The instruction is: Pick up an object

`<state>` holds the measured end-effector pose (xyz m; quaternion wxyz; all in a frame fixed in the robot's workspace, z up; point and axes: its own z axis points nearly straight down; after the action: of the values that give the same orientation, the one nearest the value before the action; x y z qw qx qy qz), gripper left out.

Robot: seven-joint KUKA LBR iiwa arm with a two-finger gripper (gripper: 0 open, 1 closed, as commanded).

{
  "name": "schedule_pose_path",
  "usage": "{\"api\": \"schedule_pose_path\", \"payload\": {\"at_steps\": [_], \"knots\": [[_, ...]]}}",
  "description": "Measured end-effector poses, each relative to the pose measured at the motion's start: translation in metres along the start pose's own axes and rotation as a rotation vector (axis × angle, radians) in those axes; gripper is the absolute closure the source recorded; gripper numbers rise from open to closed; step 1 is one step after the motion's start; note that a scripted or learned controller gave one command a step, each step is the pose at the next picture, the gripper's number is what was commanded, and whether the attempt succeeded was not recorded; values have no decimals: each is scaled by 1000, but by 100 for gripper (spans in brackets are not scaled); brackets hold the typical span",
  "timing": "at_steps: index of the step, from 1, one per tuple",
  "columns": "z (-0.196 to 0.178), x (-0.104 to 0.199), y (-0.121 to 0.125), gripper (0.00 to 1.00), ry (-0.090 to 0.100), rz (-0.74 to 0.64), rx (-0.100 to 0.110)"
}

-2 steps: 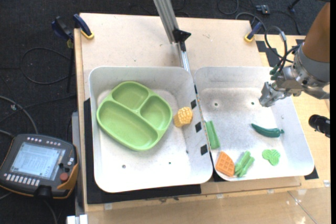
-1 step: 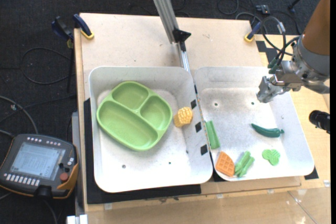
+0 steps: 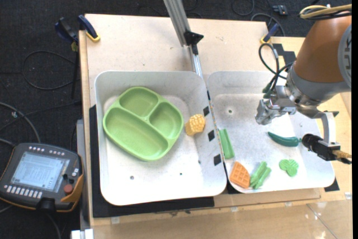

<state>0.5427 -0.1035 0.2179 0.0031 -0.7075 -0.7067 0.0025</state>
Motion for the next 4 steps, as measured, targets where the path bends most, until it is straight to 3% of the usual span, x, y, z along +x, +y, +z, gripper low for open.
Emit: {"api": "schedule_pose_path", "payload": {"at_steps": [1,3,4], "knots": [[6,26,3,100,0,-6,-6],[22,146,55,100,2,-10,-9],[-4,190,83,100,1,-9,-13]]}}
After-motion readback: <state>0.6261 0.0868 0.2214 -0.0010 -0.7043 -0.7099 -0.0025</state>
